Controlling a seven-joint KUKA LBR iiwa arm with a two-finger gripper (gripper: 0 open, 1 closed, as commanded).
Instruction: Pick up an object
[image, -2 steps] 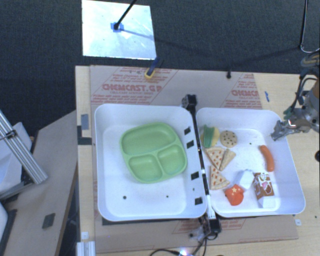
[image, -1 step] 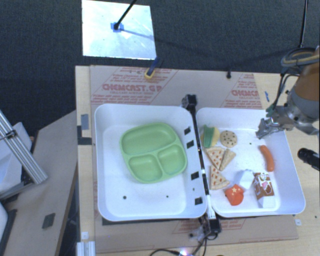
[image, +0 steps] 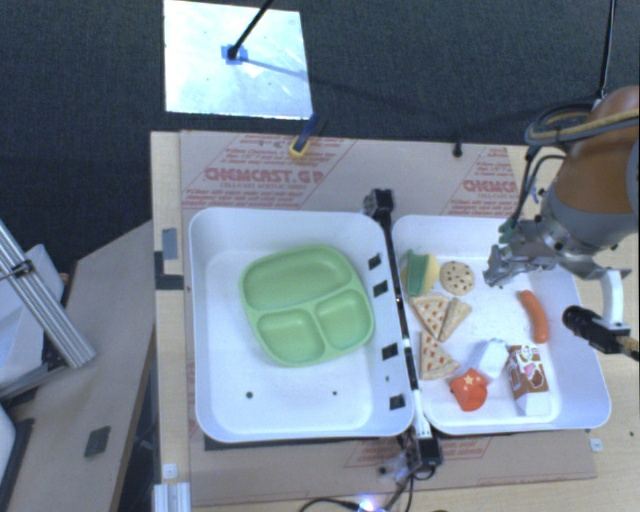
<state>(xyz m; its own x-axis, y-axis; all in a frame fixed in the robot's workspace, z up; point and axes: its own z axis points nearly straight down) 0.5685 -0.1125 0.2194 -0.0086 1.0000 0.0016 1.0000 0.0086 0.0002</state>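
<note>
The right bin (image: 585, 400) holds toy food: a yellow-green sponge-like piece (image: 419, 270), a round cookie (image: 457, 277), three pizza-like wedges (image: 432, 316), an orange sausage (image: 537, 315), a red tomato-like piece (image: 469, 390), a small white object (image: 490, 355) and a brown-and-white carton (image: 527, 376). My gripper (image: 503, 268) hangs over the bin's back right part, just up and left of the sausage and right of the cookie. Its dark fingers point down-left and nothing shows between them.
The left bin (image: 215, 300) carries a green three-compartment tray (image: 305, 305). A black divider with clips (image: 395, 320) runs between the bins. A black knob (image: 590, 327) juts over the right bin's right rim. The grey and orange arm (image: 600, 170) fills the upper right.
</note>
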